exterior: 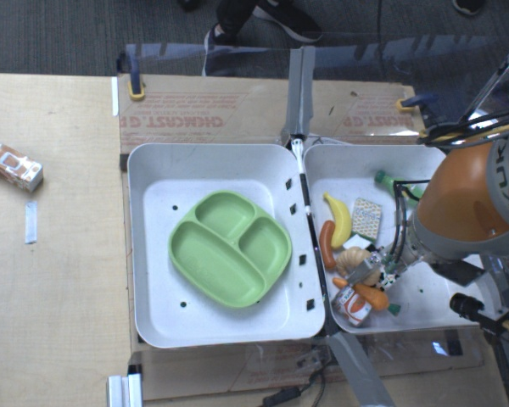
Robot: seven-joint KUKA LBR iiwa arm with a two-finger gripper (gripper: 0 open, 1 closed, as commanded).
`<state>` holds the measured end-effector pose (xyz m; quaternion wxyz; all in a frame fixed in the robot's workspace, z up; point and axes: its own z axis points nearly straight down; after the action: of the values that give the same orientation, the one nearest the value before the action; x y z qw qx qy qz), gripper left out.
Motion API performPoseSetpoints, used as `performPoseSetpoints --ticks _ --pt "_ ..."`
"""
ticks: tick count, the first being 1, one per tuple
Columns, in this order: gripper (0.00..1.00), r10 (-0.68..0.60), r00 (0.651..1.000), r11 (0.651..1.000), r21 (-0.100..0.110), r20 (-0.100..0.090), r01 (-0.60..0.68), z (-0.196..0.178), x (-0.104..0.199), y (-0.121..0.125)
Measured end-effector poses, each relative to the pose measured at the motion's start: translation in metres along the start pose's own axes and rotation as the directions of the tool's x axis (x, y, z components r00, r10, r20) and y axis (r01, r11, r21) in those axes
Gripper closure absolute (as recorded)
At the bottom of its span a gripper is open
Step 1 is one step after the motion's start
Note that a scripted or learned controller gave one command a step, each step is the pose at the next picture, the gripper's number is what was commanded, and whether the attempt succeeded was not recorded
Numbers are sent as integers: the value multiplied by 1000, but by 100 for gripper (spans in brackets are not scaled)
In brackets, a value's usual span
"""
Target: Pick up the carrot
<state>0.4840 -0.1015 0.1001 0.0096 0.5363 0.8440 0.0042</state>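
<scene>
Two shallow white bins sit side by side in the middle of the frame. The left bin (144, 253) holds a light green divided plate (230, 248) with three compartments, lying near the bin's centre, and nothing rests on the plate. The right bin (424, 312) holds a cluster of small items along its left wall: a yellow banana (340, 217) uppermost, a red sausage-like piece (327, 240) just left of and below it, a pale checked cracker or wafer (366, 218) just right of the banana, a tan lumpy item (351, 259) below these, and a red-and-white can (351, 307) at the lower left corner of the bin. A green object (390, 181) lies near the upper middle of that bin. The carrot (370, 294) lies in the lower left part of the right bin, just right of the can, its green end pointing lower right. The arm reaches in from the right edge of the frame, and the gripper (382, 274) sits low over the cluster just above the carrot; whether its fingers are spread or closed cannot be told, and the carrot is not seen between them
</scene>
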Motion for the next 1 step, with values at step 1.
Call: performPoseSetpoints --ticks 1 --pt "100 0 1000 1000 0 2 0 -9 -1 0"
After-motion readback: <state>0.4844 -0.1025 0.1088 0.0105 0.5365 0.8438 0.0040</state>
